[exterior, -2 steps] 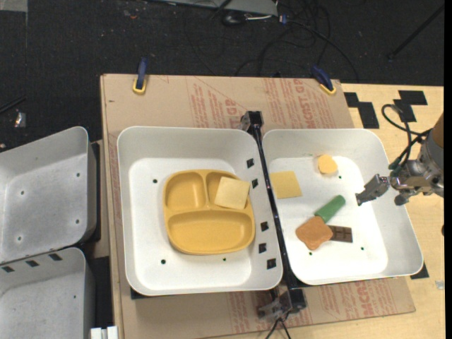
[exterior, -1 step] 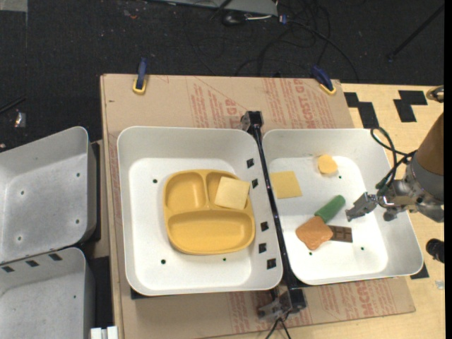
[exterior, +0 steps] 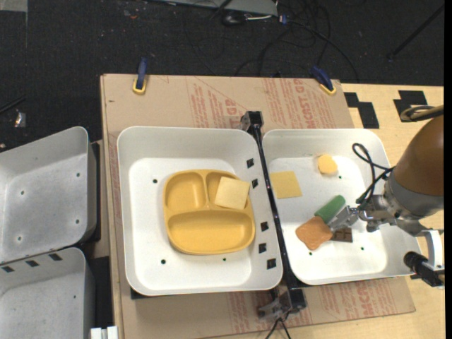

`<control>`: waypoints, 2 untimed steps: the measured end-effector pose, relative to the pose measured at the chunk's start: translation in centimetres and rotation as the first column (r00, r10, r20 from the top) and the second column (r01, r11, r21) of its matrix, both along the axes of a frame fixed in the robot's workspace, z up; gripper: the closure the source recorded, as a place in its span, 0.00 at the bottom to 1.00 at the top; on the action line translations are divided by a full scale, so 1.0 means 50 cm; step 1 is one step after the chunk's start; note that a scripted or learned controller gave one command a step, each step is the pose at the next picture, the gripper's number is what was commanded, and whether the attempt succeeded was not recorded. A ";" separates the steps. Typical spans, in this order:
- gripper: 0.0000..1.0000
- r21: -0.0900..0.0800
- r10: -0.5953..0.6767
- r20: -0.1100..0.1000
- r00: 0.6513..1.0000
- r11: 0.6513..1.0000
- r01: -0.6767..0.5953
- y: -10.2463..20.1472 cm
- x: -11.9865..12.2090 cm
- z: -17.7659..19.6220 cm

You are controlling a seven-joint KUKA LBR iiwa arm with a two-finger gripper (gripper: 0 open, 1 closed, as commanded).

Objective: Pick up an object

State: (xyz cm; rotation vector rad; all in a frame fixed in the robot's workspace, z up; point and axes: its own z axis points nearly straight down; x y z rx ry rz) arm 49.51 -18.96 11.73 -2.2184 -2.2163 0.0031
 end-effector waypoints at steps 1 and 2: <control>0.00 -0.001 -0.001 0.009 1.000 1.000 0.001 0.000 0.005 -0.044; 1.00 -0.003 -0.001 0.015 1.000 1.000 0.001 0.001 0.007 -0.022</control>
